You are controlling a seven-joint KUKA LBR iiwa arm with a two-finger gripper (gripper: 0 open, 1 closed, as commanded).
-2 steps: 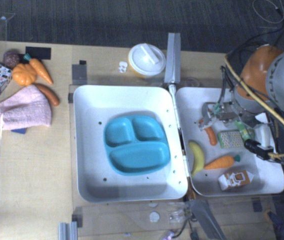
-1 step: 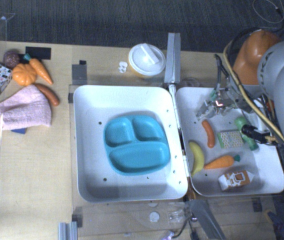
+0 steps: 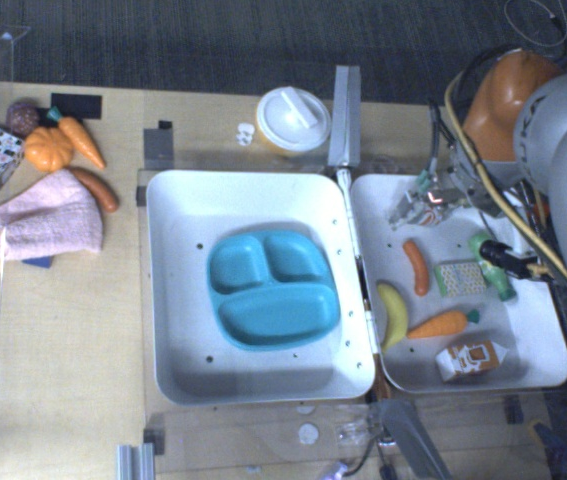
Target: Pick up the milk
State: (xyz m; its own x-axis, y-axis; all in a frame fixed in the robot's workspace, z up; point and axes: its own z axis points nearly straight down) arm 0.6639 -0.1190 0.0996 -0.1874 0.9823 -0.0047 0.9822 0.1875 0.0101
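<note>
Milk carton (image 3: 471, 358) lies on its side at the right bin's (image 3: 553, 368) 6 o'clock edge, carrot (image 3: 437, 325) just beside it at 11 o'clock. I see the gripper (image 3: 429, 198) at the bin's 11 o'clock corner, well apart from the carton; jaw state: cannot tell.

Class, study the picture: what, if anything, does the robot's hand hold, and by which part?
Nothing. The hand hangs over the right bin's far corner, while the milk lies untouched near its front edge.
</note>
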